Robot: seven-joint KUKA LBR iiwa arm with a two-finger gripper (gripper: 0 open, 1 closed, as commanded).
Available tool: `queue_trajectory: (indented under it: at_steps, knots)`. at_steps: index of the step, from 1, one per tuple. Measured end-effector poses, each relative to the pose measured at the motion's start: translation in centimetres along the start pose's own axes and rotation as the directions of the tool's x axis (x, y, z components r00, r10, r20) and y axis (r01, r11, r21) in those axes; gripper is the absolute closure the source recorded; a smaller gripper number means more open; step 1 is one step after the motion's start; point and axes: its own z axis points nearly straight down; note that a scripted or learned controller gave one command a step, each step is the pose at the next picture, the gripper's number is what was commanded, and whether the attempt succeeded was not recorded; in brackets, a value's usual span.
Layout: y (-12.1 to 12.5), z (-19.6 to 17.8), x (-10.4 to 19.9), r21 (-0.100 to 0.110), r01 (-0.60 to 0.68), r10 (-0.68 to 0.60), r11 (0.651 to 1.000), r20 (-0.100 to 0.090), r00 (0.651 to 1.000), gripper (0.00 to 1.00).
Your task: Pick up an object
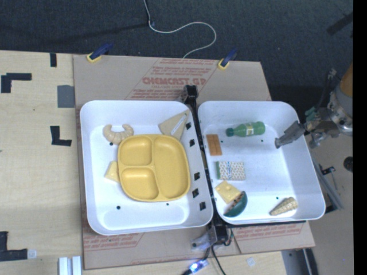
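Observation:
My gripper [297,141] hangs over the right rim of the right bin [261,109], open, with nothing between its fingers. In that bin lie a green bottle [245,130] on its side at the back, an orange cracker [214,144], a patterned square packet [231,169], a yellow wedge [228,192] resting on a teal dish [238,207], and a tan cone-shaped piece [284,206] at the front right. The bottle is the nearest of these to the gripper, a little to its left.
The left bin [92,153] holds a yellow divided plate [153,167], a croissant [117,132] and pale wedges [174,125] beside the plate. The bins meet at a black divider [196,153]. A white cable [183,30] lies behind the cardboard.

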Motion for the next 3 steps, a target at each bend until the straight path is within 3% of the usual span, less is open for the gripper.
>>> queue_trajectory:
  at_steps: [1,3]
  knots:
    - [0.2,-0.7,0.1,-0.012,0.004,-0.004,1.0,0.003,1.0,0.0]
    - [-0.7,9.5,-0.4,-0.007,0.003,-0.003,1.0,0.002,1.0,0.0]
